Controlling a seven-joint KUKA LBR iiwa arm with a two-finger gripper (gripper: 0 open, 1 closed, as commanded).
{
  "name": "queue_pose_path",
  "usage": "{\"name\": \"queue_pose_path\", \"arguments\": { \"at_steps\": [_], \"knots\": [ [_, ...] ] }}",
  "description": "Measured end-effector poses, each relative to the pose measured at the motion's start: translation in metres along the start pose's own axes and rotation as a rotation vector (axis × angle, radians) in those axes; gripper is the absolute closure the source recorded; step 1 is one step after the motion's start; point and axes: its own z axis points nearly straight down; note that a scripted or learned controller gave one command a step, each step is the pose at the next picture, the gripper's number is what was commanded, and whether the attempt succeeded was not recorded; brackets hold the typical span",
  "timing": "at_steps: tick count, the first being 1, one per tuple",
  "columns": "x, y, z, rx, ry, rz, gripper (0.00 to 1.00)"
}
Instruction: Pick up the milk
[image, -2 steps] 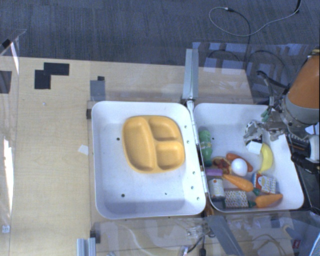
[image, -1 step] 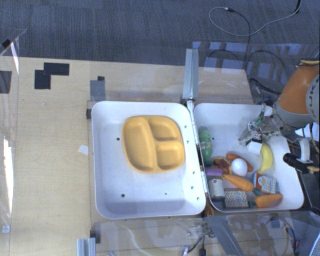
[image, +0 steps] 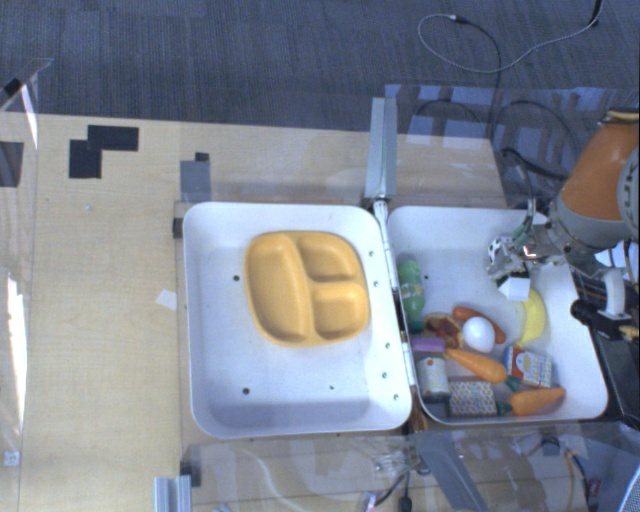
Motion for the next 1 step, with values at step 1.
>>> {"name": "queue_pose_path", "arguments": {
  "at_steps": [1],
  "knots": [
    [-0.0057, 0.0510, -0.1148, 0.010, 0.002, 0.044, 1.00]
  ]
}}
